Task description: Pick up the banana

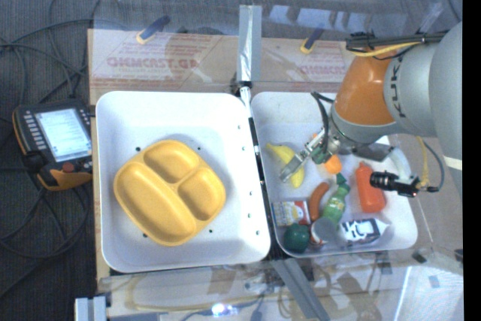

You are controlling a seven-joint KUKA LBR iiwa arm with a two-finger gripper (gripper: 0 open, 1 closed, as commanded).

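Floor: grey carpet with loose black cables lies all around the bench [150, 60].
Bench: a brown board with red lettering carries two white bins side by side.
Landmark: the metal strip [249, 49] that runs between the bins.
Left bin [128, 109]: left of the strip; it holds a yellow divided plate [170, 191] with three hollows, lying at a slant in the middle of the bin.
Right bin [402, 233]: right of the strip, crowded with toy food.
Banana [283, 155]: yellow, in the right bin just right of the strip's lower end, lying on the bin floor.
Arm [383, 90]: grey with an orange band, reaching towards the strip from the right, over the right bin.
Gripper [294, 165]: at the banana, its two thin metal fingers spread apart, with the lower part of the banana showing beside and between them; whether they touch it I cannot tell.
Other items: an orange bottle [369, 188], a green bottle [336, 201], a dark green ball [296, 237] and a black-and-white carton [359, 231], all further right of the strip than the banana.
Handset [56, 139]: with a lit screen, on the floor far left of the strip.
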